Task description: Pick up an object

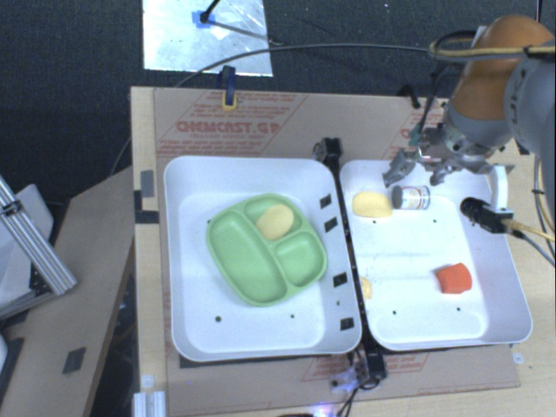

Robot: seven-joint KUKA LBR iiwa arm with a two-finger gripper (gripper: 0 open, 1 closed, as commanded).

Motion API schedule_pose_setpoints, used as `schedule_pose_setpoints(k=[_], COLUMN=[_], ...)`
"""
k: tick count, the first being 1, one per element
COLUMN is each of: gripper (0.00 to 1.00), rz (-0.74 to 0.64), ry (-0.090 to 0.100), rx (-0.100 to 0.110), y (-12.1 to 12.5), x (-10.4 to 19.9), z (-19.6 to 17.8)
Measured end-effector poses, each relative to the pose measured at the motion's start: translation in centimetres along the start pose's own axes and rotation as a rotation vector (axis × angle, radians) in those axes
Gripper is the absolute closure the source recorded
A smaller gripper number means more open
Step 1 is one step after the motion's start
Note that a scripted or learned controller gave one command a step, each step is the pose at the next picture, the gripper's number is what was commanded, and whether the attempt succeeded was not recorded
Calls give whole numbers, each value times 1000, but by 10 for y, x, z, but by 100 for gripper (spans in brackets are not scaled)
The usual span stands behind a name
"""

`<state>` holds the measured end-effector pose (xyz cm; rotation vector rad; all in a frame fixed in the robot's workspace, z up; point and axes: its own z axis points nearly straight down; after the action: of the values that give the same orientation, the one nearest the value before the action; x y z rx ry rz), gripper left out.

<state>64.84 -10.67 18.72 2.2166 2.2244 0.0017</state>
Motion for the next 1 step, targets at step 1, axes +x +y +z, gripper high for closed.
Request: schedule_pose_setpoints(k=[1], gripper=[0], rz=[2], ry=[0], rx=[5], y=[-4], x=[-8], z=[58])
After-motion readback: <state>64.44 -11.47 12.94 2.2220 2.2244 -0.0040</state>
